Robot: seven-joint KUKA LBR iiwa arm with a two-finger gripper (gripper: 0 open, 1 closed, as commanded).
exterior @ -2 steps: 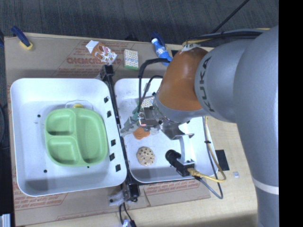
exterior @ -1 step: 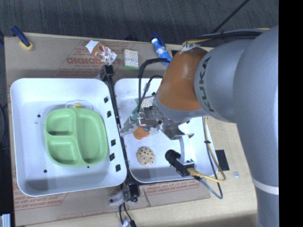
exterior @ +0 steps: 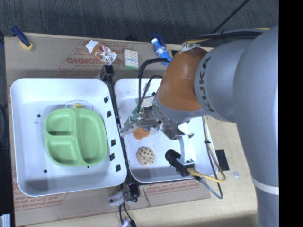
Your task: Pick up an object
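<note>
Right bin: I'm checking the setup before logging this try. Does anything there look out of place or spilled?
Nothing looks spilled or damaged. The right bin holds a cookie lying flat and an orange object just under the gripper. The green divided plate sits level in the left bin.

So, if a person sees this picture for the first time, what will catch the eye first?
Probably the big grey arm with its orange band, reaching in from the right and hanging over the right bin. Next comes the green divided tray lying in the left bin. Under the arm, the pincer sits by a small orange object, with a cookie just below.
</note>
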